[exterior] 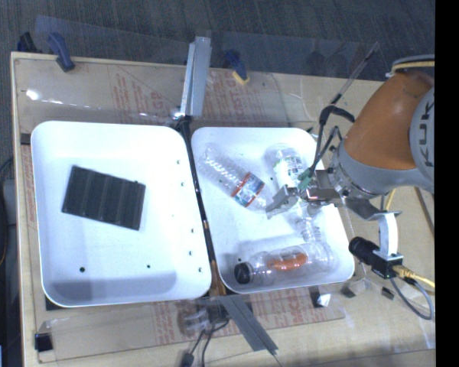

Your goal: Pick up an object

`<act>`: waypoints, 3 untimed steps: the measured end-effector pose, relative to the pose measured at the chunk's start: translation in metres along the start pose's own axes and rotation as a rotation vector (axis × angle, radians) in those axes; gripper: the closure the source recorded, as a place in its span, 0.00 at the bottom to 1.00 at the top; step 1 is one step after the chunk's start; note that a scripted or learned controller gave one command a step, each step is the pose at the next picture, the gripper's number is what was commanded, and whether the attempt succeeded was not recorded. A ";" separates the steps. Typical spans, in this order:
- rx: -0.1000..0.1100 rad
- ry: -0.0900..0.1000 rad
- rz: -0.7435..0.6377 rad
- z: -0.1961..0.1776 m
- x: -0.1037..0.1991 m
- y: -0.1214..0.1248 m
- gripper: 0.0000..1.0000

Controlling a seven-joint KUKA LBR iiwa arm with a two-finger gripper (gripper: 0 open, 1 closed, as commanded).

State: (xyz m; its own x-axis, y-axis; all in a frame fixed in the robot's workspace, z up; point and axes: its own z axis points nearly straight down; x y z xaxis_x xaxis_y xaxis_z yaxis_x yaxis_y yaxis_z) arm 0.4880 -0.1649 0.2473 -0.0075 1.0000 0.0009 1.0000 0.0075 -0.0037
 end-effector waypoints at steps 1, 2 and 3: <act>0.001 -0.001 -0.075 0.064 -0.005 0.083 0.00; -0.005 -0.002 -0.113 0.151 0.006 0.122 0.00; -0.003 -0.002 -0.116 0.140 0.006 0.123 1.00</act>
State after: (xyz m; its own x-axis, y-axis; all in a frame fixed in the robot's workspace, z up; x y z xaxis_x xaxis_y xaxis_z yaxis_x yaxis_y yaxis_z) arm 0.6100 -0.1577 0.1068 -0.1232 0.9924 -0.0007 0.9924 0.1232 -0.0002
